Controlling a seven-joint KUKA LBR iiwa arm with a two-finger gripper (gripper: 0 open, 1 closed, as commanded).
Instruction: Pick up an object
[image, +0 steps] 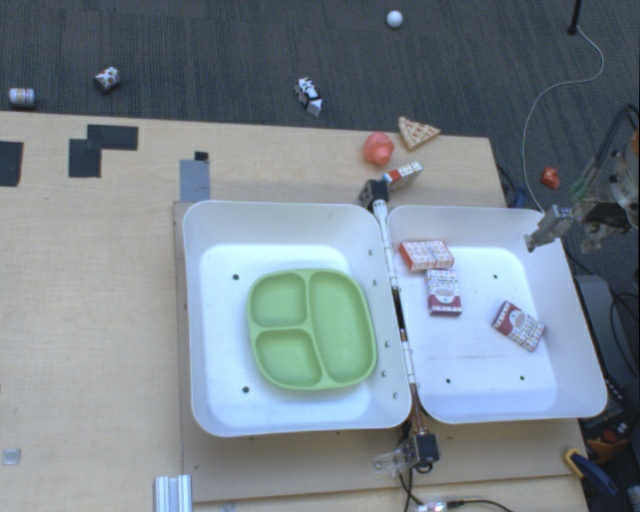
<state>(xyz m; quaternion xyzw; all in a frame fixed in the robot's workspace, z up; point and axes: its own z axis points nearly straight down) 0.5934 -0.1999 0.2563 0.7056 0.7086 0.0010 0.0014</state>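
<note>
Three small red-and-white cardboard boxes lie in the right shallow white bin (575, 330): one (425, 254) at eleven o'clock, another (443, 293) just below it, the third (518, 326) at three o'clock. The gripper (548, 230) sits over the bin's one-o'clock rim; its grip state cannot be told. The left white bin (215, 330) holds a light green three-compartment plastic tray (311, 329).

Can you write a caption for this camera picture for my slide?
Gripper at the right bin's edge, three boxes inside; green tray in left bin.

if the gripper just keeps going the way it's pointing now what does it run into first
Probably the right bin. The gripper sits at that bin's upper right corner, tip aimed left and down, so the bare floor comes first; the small box lies nearer the camera. Depth is unclear.
</note>
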